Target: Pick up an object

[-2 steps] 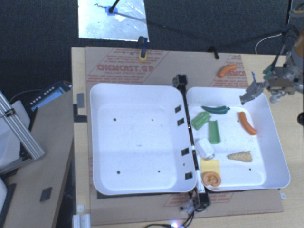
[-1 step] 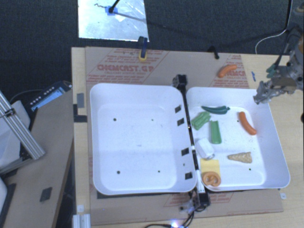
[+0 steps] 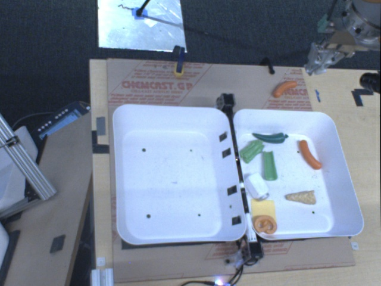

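Observation:
My gripper [image 3: 321, 58] hangs high at the upper right, above the bench's back edge and outside both bins. The right bin [image 3: 339, 177] holds several toy foods: a dark green pepper [image 3: 271, 137], two light green pieces [image 3: 251, 151] [image 3: 269, 165], an orange sausage [image 3: 309, 154], a white cylinder [image 3: 258, 186], a yellow square [image 3: 264, 208], an orange ring [image 3: 265, 224] and a tan wedge [image 3: 301, 198]. All of them lie well below and left of the gripper.
The left bin [image 3: 169, 171] sits beside the right one, joined by black clips along the middle. Another orange sausage [image 3: 284, 89] lies on the cardboard behind the right bin. A yellow and blue clamp [image 3: 178, 61] stands at the board's back edge.

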